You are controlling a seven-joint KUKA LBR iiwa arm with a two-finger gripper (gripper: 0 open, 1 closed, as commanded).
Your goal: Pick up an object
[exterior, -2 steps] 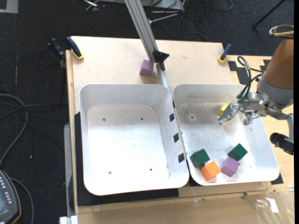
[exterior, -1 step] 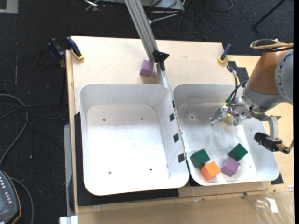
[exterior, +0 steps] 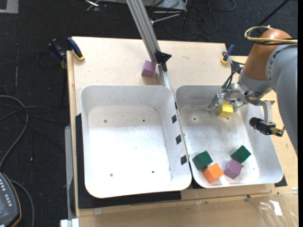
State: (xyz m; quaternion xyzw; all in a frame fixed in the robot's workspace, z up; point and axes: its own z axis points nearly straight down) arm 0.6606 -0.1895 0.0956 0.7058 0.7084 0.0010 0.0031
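You see the gripper pinching the yellow cube between its fingers | cube held over the right bin, upper part | near front wall: two green cubes, orange cube, purple cube | your bench carries another purple cube behind the left bin

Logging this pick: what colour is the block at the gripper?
Yellow block, at the gripper in the camera view.

Below me, a pale wooden bench sits on dark carpet strewn with black cables. A slanted metal rail crosses the board, clamps gripping its far corners.
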